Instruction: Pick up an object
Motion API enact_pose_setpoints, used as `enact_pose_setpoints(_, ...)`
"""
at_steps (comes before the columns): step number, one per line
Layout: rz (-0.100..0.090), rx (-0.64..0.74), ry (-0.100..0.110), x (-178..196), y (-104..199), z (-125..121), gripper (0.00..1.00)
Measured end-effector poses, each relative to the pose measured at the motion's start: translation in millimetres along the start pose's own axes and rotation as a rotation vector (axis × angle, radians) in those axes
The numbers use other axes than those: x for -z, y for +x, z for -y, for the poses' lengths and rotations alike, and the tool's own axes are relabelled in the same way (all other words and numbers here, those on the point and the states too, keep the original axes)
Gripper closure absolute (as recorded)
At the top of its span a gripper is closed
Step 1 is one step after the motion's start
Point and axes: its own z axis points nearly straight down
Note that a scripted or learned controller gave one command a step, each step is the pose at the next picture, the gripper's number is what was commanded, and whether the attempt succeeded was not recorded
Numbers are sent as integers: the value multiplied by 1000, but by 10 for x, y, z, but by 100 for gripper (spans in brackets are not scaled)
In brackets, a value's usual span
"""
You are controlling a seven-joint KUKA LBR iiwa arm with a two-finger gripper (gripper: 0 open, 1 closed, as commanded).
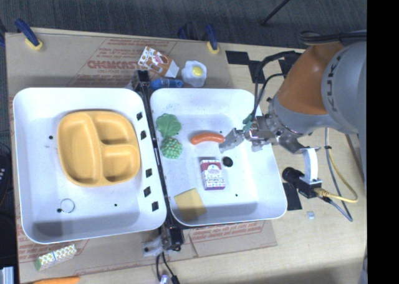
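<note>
White right bin [265, 180] holds an orange carrot [206, 138] near its middle, green broccoli [168, 125] and a second green veg [171, 147] at its left, a red card box [212, 173] and a yellow sponge [189, 202] nearer. Gripper [229, 141] sits low just right of the carrot's end, nothing seen between the fingers, their spread can't be told. Left bin [31, 170] carries a yellow divided tray [98, 146]; the counter [112, 58] behind shows a snack packet [153, 59].

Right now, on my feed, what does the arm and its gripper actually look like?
The arm is bulky and rounded, grey with a broad orange band above the wrist. Its gripper is a small metallic, silver-grey assembly with two slim fingers. Black cables loop along the wrist, and a yellow cable trails over the bench beside it.
</note>
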Motion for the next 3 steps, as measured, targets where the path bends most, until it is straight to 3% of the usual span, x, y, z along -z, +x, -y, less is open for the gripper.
enact_pose_setpoints(1,0,252,0,-1028,149,198,0)
enact_pose_setpoints(2,0,257,2,-929,149,195,100)
enact_pose_setpoints(3,1,140,-1,-161,813,392,100)
